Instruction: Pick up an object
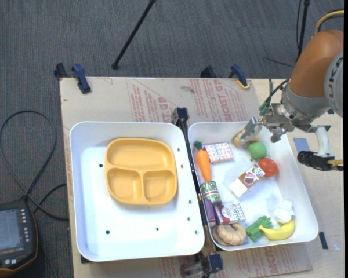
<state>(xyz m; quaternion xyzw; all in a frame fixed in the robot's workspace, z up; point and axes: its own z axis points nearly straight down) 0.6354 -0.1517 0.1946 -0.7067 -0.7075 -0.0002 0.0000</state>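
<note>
My gripper (265,130) hangs over the far edge of the right bin (304,193), under the orange band of the arm. Its fingers look spread, with nothing visibly between them. A small tan object (242,137) lies just below the left finger (254,125); whether they touch I cannot tell. A green ball (257,150) and a red tomato (268,167) sit just in front of the gripper. Further in lie a carrot (203,164), a pink and white box (219,152), a small carton (247,180), a can (209,191) and a banana (278,231).
The left bin (90,213) holds a yellow divided plate (141,171). A bread roll (230,234), green beans (257,227), a strawberry box (230,213) and a white lump (281,210) crowd the right bin's near end. Blue clamps (80,77) hold the board's far edge.
</note>
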